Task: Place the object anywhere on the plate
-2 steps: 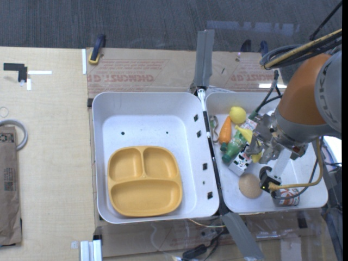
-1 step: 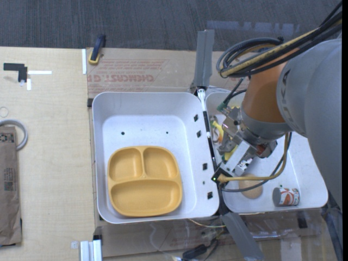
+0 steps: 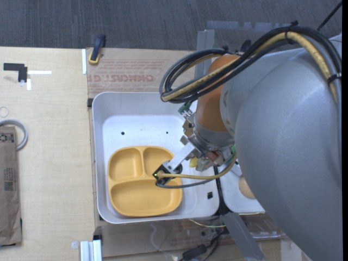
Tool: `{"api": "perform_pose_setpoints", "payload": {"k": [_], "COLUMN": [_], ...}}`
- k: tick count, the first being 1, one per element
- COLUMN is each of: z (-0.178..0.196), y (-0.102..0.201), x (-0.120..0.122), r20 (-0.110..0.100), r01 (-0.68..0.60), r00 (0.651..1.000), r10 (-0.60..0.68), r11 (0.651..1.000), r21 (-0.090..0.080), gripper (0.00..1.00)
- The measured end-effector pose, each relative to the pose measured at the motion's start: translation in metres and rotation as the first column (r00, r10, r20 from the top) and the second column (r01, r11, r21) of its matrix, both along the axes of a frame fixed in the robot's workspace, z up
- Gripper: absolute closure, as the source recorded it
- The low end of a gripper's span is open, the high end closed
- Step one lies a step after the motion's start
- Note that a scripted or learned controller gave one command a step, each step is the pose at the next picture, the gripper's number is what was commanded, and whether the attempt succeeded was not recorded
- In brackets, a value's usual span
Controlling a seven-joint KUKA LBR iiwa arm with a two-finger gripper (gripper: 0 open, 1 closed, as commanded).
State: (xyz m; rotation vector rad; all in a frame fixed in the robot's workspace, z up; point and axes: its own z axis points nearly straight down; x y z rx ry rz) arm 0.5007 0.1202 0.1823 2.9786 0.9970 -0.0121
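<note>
A yellow plate (image 3: 142,181) with three compartments lies in the front half of the left white bin (image 3: 136,113). My gripper (image 3: 203,157) hangs over the bin's right side, just right of the plate's right rim, mostly covered by the wrist and its cables. A small tan rounded object (image 3: 246,188) peeks out from under the arm in the right bin (image 3: 235,199); most of it is hidden. Nothing lies on the visible parts of the plate.
The grey arm with its orange band (image 3: 217,99) covers most of the right bin. A brown paper bag (image 3: 10,178) lies on the wooden bench at the far left. A yellow-and-black tool (image 3: 97,49) sits behind the left bin.
</note>
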Motion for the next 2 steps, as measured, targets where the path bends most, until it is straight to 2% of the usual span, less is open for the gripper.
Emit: {"api": "perform_pose_setpoints", "payload": {"k": [1,2], "z": [0.085,0.084], "y": [0.037,0.104], "x": [0.03,0.05], "r20": [0.006,0.007], "r01": [0.406,0.368], "r00": [0.914,0.93], "r10": [-0.406,-0.368], "r11": [0.914,0.93], "r21": [-0.001,0.0], "gripper": [1.0,1.0]}}
